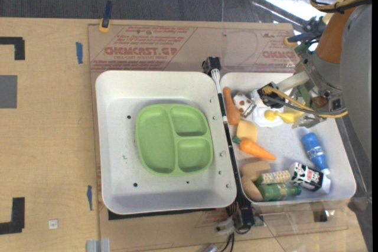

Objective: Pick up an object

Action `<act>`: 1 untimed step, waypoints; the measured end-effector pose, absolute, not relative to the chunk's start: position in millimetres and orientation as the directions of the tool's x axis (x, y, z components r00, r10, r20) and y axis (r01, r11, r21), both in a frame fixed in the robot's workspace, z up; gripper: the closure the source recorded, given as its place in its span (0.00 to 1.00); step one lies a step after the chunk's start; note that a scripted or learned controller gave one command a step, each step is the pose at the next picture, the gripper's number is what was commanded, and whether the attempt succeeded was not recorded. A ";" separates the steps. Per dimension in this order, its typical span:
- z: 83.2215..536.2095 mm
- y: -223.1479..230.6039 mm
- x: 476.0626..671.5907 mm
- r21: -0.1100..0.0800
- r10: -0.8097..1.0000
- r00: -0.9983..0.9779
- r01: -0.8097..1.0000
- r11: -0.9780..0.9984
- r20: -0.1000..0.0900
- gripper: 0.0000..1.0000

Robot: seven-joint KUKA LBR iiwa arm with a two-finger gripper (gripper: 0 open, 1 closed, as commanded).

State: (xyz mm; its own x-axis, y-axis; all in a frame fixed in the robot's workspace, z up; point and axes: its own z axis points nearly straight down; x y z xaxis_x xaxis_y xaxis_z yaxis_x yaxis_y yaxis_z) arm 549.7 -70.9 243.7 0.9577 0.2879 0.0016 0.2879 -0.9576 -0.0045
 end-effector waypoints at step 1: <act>100.0 -115.6 535.3 -0.001 0.290 0.957 0.290 -0.957 0.002 1.00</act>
